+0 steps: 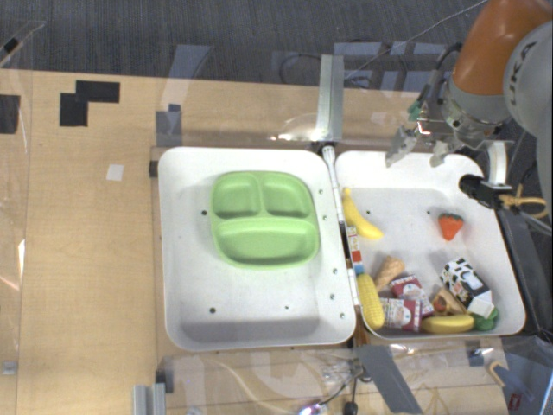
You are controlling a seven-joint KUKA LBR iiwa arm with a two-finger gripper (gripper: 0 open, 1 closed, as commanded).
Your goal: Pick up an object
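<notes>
- Toy food pile (pixel 428 305), lower right of frame: corn, banana, cow-print carton; strawberry (pixel 450 226) apart.
- Gripper (pixel 417 151), upper right: fingers spread, holding nothing, above right bin (pixel 406 180).

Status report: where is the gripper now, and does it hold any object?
Gripper open, holds nothing, over right bin's far edge. Strawberry and banana lie loose in bin. Nothing in the way.

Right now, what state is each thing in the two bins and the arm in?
Gripper: above the right bin's far edge, jaws apart, holding nothing.
Green divided plate: flat in the left bin.
Banana: lying alone by the right bin's left wall.
Strawberry: lying apart.
Corn cob: lying against the near pile.
</notes>
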